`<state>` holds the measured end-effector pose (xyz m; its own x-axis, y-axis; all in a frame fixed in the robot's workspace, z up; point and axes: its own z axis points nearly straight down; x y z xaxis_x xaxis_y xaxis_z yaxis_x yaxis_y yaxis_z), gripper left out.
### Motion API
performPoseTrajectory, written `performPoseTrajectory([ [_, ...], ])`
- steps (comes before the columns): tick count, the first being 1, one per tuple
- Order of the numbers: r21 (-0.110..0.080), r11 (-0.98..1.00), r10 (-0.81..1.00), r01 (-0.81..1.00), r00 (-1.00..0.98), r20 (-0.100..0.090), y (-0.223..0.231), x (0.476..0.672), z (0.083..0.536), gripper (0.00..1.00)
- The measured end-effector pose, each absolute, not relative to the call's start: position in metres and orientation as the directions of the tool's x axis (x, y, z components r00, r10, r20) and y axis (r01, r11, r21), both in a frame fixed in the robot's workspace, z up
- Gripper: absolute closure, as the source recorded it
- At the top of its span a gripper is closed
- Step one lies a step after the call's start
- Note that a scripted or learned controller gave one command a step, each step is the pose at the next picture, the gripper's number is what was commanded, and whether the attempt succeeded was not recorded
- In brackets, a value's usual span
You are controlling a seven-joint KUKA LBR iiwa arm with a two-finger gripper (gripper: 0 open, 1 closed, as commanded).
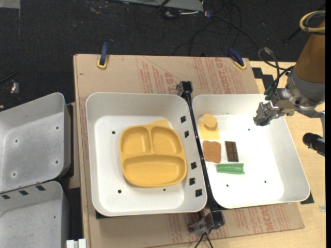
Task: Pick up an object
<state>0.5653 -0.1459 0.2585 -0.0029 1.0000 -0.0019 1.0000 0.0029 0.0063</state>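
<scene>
Fingers over the right bin, state cannot be told

The fingers (262, 115) hang over the right bin (269, 190); to their left lie a yellow piece (209, 122), brown patty (211, 151), dark bar (232, 150) and green piece (230, 168), nothing between.

Arm (310, 66) cut off by the right edge, gripper (262, 115) too small (and dark) to read.

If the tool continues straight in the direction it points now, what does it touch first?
The tool seems to point down and leftward, so it would probably meet the bare floor of the right bin first, short of the small yellow piece. Depth is unclear.
</scene>
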Motion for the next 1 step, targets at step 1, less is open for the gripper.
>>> performPoseTrajectory([
  [1,0.002,0.009,1.000,1.000,-0.009,0.001,-0.0893,0.5728,0.2635,1.00],
])
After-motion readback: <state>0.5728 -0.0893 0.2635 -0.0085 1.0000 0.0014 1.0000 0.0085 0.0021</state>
